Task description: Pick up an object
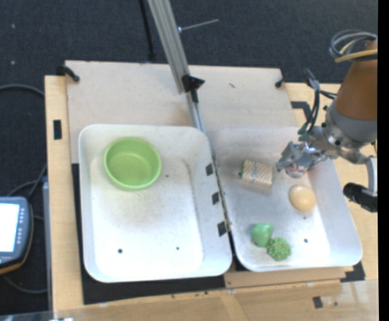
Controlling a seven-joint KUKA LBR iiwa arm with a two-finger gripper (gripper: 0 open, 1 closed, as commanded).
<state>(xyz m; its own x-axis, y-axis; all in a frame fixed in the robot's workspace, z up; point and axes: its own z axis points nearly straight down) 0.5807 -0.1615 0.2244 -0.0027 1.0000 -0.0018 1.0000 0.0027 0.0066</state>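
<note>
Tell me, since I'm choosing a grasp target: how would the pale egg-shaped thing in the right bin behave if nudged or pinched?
The egg-shaped object looks smooth and rounded, so it would probably roll if nudged. Its curved sides may slip out of a pinch. It lies apart from the tool, free to wander on the flat bin.

evenly lit from above, bright and slightly washed out on the white bins point(148, 259); soft, faint shadows; mildly blurry throughout, with coarse grain across the dark floor point(21, 32).
</note>
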